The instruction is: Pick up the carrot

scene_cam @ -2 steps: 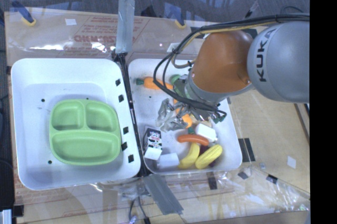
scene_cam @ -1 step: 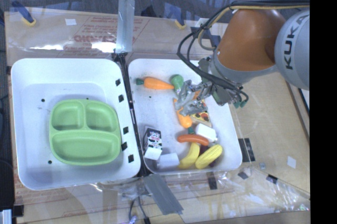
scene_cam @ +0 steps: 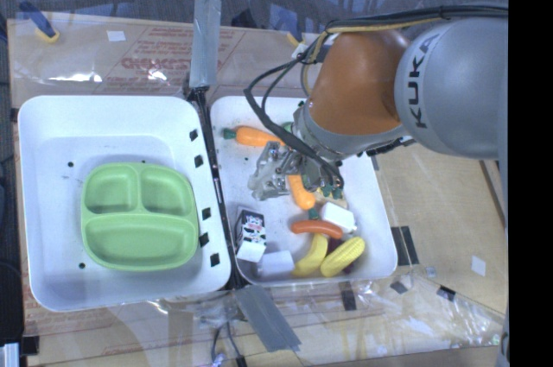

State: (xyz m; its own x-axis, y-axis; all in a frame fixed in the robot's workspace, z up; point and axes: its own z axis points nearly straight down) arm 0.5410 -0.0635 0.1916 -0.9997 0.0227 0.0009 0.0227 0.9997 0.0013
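Note:
The carrot (scene_cam: 252, 136), orange with a small green top at its left end, lies flat near the far left corner of the right bin (scene_cam: 226, 184). My gripper (scene_cam: 270, 174) hangs over the middle of that bin, just below and to the right of the carrot, a short gap apart from it. The grey arm with its orange band (scene_cam: 359, 85) covers the bin's far right part. I see nothing held in the gripper.
A short orange piece (scene_cam: 302, 192) lies right beside the gripper. Toward the bin's near side are a red sausage (scene_cam: 317, 228), a banana (scene_cam: 311, 256), corn (scene_cam: 344, 255), a white block (scene_cam: 339, 216) and small cartons (scene_cam: 251, 234). The left bin holds a green divided plate (scene_cam: 136, 217).

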